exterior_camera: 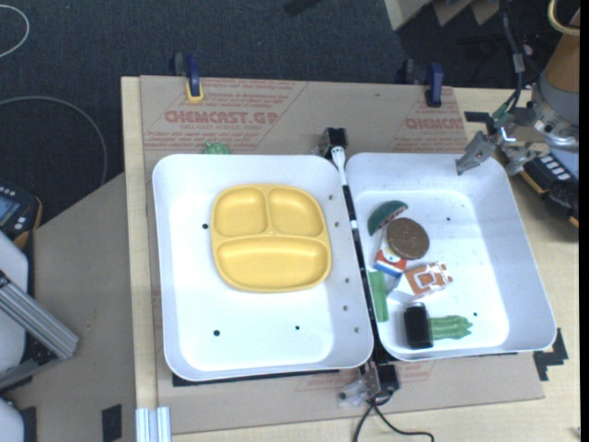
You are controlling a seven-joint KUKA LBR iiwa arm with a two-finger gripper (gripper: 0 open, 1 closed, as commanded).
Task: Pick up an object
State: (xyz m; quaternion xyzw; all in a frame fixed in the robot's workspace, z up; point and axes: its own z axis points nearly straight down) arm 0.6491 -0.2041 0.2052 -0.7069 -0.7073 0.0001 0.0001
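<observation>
fingers (490,147) spread, arm cut off

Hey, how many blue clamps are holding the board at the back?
2. One clamp sits at the back edge above the left bin; the other clamp sits above the right bin.
</observation>
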